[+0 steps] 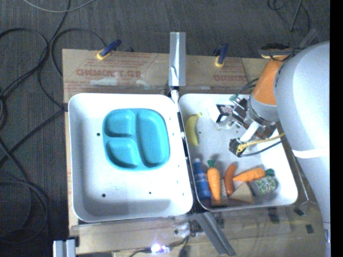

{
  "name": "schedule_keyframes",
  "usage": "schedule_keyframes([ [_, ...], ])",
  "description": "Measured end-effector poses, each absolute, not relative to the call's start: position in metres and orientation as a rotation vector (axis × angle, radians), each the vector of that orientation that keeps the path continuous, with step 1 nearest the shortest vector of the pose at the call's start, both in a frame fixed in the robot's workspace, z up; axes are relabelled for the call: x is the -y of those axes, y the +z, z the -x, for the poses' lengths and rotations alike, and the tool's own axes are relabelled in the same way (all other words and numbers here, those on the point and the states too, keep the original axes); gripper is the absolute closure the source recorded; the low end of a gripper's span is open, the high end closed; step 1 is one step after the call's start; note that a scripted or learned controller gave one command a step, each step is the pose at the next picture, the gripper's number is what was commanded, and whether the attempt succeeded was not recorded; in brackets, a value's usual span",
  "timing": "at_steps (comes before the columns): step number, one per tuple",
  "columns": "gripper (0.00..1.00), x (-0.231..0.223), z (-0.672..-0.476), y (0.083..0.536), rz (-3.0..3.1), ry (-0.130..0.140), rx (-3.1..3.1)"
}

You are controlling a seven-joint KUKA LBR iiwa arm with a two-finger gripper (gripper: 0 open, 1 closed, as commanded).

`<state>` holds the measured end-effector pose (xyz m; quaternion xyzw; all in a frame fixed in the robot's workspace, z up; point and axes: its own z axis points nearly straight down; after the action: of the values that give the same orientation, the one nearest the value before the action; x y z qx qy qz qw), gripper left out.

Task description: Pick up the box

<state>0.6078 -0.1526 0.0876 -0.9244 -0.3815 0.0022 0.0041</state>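
The box (242, 193) is a small tan block near the front of the right bin (284, 197). It lies wedged between the carrots and a green-labelled can (265, 185), partly under an orange carrot (250, 174). My gripper (230, 128) hangs over the back half of the same bin, well behind the box. It is open, with one finger (223, 112) toward the back and the other toward the front. Only bare bin floor lies between its fingers.
A banana (192, 129) lies by the right bin's left wall. A blue bottle (201, 180) and two more carrots (214, 182) crowd the front beside the box. The left bin (80, 165) holds a blue divided tray (136, 138). A yellow cable (262, 140) runs off the wrist.
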Motion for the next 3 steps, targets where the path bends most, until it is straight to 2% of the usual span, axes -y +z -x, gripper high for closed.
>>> schedule_keyframes([
  [1, 0.0, 0.13, -0.596, 0.088, 2.893, -0.003, 1.242],
  [2, 0.0, 0.197, -0.583, 0.088, 2.97, -0.008, 1.029],
  [3, 0.0, 0.115, -0.56, 0.089, 2.94, -0.008, 1.115],
])
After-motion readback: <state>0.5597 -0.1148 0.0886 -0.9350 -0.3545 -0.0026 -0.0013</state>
